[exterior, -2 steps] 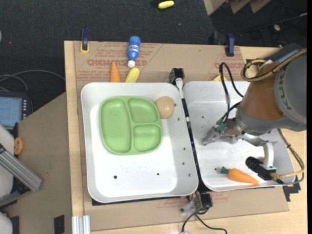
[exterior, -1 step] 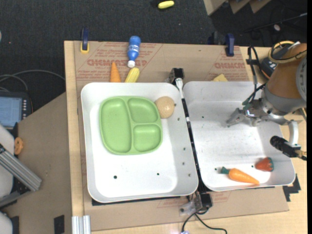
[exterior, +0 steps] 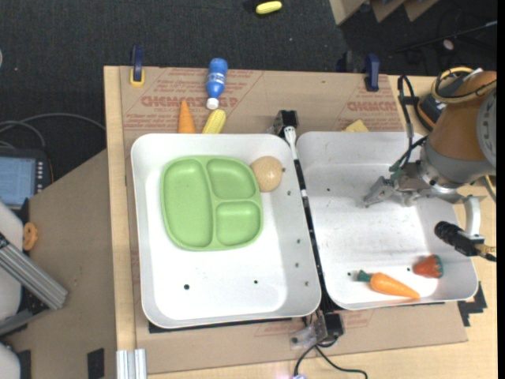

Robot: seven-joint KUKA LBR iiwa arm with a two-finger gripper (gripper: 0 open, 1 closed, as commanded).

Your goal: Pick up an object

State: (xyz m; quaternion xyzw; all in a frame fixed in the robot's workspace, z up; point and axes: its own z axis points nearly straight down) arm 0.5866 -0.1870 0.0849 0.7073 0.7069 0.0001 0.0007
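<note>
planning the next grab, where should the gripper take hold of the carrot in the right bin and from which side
Probably the carrot at its thick middle, coming from straight above. It lies flat, long axis roughly along the right bin's front wall, so closing across its narrow width should suit; the tapered tip would likely slip.

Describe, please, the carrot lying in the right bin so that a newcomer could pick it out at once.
Start at the right white bin and go to its near edge. There lies the orange carrot, tapered, with a small green tip pointing left. The red strawberry just beside it is rounder and shorter, and another carrot lies on the board beyond the left bin.
</note>
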